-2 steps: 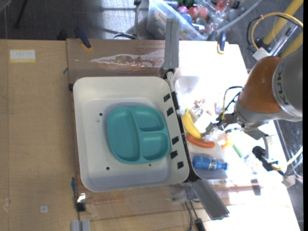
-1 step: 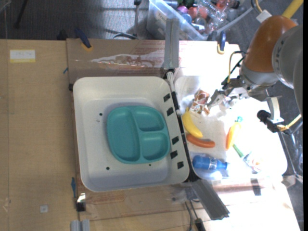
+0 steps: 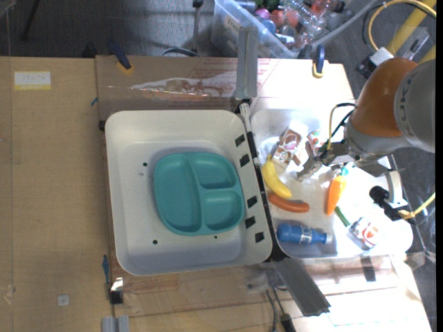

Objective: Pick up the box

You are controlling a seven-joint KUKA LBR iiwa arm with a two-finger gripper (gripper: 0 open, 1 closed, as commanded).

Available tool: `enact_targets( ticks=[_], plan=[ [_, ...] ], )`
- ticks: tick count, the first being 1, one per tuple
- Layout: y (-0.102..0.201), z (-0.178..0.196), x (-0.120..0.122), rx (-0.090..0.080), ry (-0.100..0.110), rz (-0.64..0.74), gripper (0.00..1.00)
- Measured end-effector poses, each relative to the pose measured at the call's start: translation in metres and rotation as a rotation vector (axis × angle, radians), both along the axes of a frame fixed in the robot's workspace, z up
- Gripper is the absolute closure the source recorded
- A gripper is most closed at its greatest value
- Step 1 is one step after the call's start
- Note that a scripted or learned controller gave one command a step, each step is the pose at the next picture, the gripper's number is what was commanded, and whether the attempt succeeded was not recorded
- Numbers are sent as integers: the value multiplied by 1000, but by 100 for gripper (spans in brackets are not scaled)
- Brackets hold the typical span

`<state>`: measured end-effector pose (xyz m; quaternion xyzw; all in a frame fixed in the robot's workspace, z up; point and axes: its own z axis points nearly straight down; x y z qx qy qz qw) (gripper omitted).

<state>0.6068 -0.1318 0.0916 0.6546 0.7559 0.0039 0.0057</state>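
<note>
The right white bin (image 3: 387, 244) holds one small printed carton box (image 3: 287, 146), one yellow banana (image 3: 274, 180), one orange carrot (image 3: 333, 195), one blue bottle (image 3: 302, 236) — the left bin (image 3: 131, 185) one teal divided plate (image 3: 197, 191). The box lies just beside the grey two-finger gripper (image 3: 306, 171), at ten o'clock; whether it pinches, I cannot tell.

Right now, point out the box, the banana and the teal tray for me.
box (image 3: 288, 146), camera view, its printed top face.
banana (image 3: 274, 182), camera view, middle of its curve.
teal tray (image 3: 181, 192), camera view, its large left compartment.
</note>
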Motion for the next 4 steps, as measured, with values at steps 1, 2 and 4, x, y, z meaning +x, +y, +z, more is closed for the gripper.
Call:
enact_targets(
  ticks=[1, 2, 4],
  plan=[
    [-93, 94, -91, 2, 10, -245, 0],
    [-31, 24, -128, 7, 17, -534, 0],
    [93, 93, -103, 6, 14, -548, 100]
  ],
)
